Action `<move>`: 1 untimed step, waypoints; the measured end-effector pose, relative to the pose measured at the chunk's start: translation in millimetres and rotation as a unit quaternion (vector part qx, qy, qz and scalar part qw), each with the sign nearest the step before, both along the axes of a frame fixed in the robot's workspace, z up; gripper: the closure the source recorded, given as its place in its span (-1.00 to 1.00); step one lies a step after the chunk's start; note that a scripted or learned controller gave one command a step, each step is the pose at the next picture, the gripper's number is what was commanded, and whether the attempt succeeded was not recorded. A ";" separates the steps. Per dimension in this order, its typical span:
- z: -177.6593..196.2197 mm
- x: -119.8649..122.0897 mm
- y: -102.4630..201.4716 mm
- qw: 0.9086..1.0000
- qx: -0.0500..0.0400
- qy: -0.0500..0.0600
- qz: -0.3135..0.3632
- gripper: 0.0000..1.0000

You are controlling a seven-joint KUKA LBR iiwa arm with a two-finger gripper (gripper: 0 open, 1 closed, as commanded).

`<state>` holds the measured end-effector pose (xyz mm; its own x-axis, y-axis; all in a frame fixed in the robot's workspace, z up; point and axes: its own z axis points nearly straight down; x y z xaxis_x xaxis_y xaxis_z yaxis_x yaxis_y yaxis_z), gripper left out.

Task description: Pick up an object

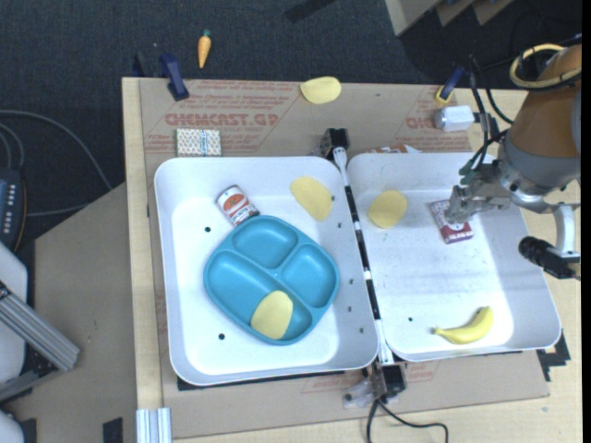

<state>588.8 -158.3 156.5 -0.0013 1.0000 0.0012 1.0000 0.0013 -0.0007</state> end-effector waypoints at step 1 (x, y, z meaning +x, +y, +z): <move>-8.3 -2.2 -32.8 1.000 -0.001 -0.001 -0.001 1.00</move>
<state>586.6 -191.1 148.2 -0.0001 1.0000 -0.0017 1.0000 0.0001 0.0009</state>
